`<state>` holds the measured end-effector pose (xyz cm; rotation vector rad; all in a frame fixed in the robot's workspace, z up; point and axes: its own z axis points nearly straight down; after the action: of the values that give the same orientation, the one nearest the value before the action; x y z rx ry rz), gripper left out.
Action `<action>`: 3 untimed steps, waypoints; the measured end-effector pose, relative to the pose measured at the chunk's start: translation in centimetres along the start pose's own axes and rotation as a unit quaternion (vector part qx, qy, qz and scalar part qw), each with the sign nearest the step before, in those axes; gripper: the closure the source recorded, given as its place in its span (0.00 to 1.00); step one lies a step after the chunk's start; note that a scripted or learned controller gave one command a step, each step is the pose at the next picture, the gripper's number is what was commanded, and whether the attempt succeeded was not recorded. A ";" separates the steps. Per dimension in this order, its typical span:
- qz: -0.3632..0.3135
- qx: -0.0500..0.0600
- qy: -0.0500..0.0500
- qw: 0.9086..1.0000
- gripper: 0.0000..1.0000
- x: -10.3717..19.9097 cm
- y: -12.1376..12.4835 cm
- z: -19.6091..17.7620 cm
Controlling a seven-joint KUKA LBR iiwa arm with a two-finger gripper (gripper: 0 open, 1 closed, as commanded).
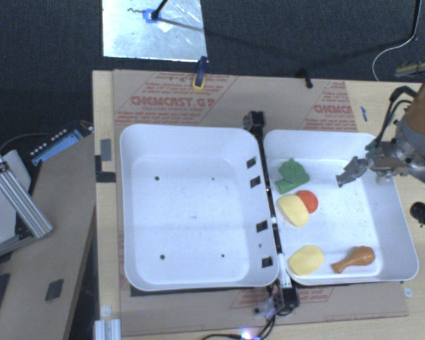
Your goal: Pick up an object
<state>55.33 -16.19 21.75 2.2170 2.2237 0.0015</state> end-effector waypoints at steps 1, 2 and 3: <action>-0.003 0.007 0.003 1.000 0.00 6.9 -1.0 12.6; 0.000 -0.001 0.000 1.000 1.00 6.4 -0.6 10.8; 0.001 0.004 0.001 1.000 1.00 7.7 -6.9 12.7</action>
<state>48.40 -8.52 8.99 2.2245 2.2261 -0.0040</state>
